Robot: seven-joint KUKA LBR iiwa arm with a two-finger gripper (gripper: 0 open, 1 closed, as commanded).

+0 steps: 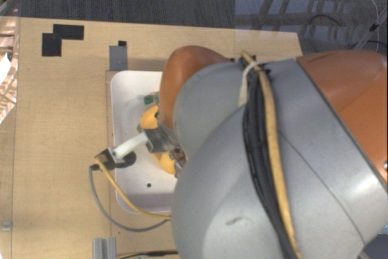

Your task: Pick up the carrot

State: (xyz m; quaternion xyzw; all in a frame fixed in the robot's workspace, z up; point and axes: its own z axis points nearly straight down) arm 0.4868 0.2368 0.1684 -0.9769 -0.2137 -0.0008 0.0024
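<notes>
One bin [124, 91] in my feed, arm [254, 161] covering most of it; end effector [159, 141] low inside, can't tell its state; orange-yellow bits touching it above and below, prob. the carrot [149, 119], long axis unclear; can't confirm a grip.

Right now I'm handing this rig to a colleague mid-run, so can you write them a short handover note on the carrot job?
Arm: reaches over the left bin and hides most of it.
Gripper: buried under the arm; can't say open or shut.
Things: yellow and orange shapes and a green bit peek out beside the wrist; can't tell which is the carrot.
Done: no grasp confirmed.
Left: confirm the carrot is held, then lift.
</notes>
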